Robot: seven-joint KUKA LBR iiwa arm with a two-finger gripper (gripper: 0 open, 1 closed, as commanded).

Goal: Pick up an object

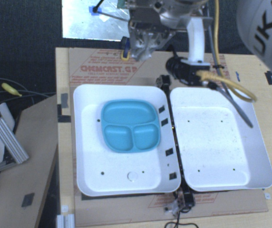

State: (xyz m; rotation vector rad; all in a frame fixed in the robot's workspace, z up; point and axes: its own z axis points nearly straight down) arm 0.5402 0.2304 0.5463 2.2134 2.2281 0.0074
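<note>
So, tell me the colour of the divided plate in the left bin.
Light blue plate, seen in the camera view.

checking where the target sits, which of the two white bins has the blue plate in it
The left bin holds the blue divided plate; the right bin does not.

A light blue plastic divided plate point(129, 125), rounded-rectangular with one wide compartment along its far side and two smaller ones along its near side, lies flat and upright in the left white bin point(86, 175). It sits well below and apart from the fingers point(140, 46), nearer the camera, untouched.
</note>
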